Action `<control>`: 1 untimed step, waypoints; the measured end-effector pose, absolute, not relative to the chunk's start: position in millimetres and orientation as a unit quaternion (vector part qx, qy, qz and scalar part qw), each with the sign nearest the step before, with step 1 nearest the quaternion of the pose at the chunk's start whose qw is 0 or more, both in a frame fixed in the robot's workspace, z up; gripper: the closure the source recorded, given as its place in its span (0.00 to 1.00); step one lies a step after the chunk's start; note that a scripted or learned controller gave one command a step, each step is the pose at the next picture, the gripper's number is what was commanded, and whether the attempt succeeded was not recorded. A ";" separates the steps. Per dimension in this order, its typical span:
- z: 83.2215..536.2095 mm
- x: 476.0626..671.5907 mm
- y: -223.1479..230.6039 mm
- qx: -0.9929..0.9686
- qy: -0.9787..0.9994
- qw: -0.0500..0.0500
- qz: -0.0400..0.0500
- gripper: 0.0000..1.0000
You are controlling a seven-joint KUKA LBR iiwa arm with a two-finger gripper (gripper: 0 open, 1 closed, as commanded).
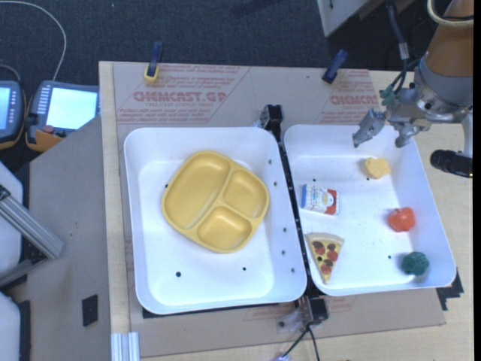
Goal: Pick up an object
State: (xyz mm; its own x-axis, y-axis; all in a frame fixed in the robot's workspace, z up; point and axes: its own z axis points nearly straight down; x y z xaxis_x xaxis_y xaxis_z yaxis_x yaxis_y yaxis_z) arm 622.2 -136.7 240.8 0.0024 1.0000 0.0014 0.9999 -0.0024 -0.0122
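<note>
My gripper (pixel 385 132) hangs above the far edge of the right bin (pixel 353 277), its two grey fingers spread apart with nothing between them. A small yellow piece (pixel 377 168) lies just below and in front of it. Further down the right bin lie a red tomato-like toy (pixel 401 219), a dark green toy (pixel 414 262), a pizza slice toy (pixel 325 253) and a small white carton with blue and red print (pixel 319 199).
The left bin (pixel 150 277) holds a yellow divided plate (pixel 216 200). Black clamps sit at the seam between the bins, far (pixel 271 116) and near (pixel 316 309). Cardboard lies under both bins.
</note>
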 end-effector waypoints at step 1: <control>248.1 624.6 -136.5 -0.707 -0.707 -0.001 0.000 0.00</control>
